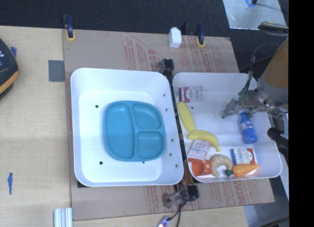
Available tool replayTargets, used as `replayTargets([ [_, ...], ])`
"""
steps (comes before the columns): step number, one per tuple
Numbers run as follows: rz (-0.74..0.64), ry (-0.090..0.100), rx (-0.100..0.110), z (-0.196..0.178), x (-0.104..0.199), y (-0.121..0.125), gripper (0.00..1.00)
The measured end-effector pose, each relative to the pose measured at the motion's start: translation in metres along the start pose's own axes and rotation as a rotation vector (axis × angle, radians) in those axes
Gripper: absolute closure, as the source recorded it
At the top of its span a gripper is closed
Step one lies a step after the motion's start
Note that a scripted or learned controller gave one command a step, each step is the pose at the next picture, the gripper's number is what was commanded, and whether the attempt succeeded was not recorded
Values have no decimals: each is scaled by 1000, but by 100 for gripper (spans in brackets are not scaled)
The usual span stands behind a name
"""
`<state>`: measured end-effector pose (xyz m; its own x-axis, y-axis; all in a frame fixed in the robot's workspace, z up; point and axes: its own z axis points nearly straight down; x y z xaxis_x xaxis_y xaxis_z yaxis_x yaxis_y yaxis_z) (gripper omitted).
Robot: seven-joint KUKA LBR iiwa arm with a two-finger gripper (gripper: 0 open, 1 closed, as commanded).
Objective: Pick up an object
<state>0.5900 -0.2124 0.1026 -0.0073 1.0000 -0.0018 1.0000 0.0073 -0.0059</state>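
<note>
Seen from above: two shallow white bins side by side on a cardboard-covered bench. In the left bin [81, 123], a blue divided plate [134, 130], lying flat. In the right bin [216, 80], the gripper [229, 111] low over bare floor near the far right corner, fingers spread apart with nothing between them. Just right of the fingertips and below the wrist, a blue bottle [248, 128] on its side, apart from the jaws. Further left, a corn cob [186, 116] along the bin's left wall, a small carton [190, 94] beyond it, a banana [204, 137] near the middle. Crowded along the near edge: a snack packet [198, 150], a croissant [220, 162], a carrot [245, 170], a juice box [244, 156].
</note>
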Motion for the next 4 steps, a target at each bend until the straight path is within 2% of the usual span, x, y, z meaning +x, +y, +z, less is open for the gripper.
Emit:
replayTargets([
  [1,4,2,-5,-15,0,53,0],
  [2,5,2,-3,-45,0,30,0],
  [4,3,2,-1,-55,1,-13,0],
])
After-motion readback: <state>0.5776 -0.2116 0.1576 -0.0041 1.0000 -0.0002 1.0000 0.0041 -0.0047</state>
